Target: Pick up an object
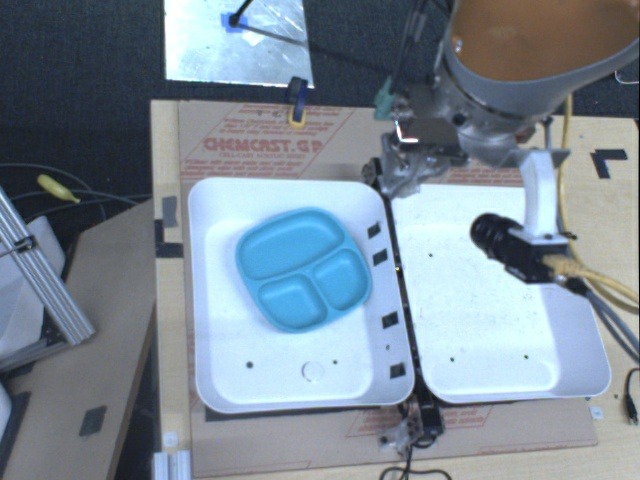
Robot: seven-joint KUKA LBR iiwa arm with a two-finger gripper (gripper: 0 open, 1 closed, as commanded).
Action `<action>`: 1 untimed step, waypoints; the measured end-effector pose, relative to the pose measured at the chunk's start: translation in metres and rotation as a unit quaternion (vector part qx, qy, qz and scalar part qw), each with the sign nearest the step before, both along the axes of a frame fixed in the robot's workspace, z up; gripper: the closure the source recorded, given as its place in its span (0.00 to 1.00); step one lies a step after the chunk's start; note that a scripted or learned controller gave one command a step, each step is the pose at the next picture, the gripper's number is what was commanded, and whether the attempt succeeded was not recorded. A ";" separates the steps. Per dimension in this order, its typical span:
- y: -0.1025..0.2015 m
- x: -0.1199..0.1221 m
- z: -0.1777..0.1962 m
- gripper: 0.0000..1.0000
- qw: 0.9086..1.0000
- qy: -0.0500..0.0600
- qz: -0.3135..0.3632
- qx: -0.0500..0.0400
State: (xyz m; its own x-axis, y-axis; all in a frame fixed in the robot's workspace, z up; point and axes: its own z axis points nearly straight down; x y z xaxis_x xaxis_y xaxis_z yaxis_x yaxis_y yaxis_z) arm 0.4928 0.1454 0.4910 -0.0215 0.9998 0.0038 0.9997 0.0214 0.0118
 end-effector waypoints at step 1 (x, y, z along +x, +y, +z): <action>0.000 0.001 0.011 1.00 1.000 -0.001 0.003 0.000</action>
